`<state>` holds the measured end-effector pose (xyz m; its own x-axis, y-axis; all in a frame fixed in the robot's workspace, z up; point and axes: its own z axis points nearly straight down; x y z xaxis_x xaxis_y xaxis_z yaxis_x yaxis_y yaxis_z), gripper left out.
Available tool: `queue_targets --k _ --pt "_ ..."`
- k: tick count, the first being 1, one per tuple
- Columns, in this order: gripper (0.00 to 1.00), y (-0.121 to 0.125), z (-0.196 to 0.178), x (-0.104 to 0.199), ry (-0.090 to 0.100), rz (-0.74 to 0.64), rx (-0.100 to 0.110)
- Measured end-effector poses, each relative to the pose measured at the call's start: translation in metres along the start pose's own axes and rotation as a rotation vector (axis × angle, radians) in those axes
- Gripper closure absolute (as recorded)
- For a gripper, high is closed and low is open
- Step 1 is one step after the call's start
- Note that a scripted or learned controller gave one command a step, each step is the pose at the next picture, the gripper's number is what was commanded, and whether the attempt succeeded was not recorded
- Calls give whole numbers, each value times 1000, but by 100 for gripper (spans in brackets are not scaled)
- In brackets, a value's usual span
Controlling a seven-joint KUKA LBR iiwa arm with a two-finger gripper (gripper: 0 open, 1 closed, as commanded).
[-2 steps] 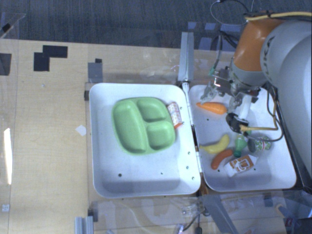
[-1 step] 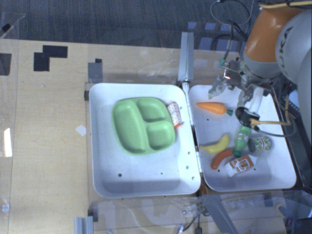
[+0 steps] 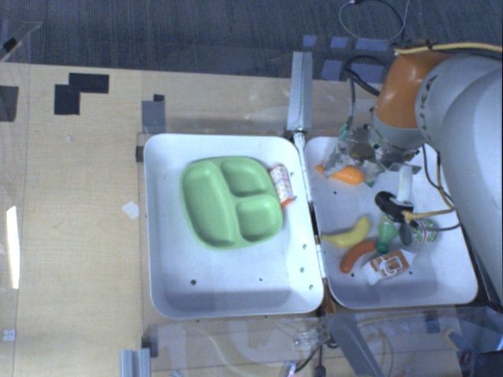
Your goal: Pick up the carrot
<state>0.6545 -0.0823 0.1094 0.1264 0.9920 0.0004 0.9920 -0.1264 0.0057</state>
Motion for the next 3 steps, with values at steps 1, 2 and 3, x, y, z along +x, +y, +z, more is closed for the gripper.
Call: queue_targets --k 1,2,3 --pt "0 -43 20 -31 0 -26 -5" --pt "100 -40 7 -28 4 -27 -13" --pt "100 5 -97 27 0 97 -1"
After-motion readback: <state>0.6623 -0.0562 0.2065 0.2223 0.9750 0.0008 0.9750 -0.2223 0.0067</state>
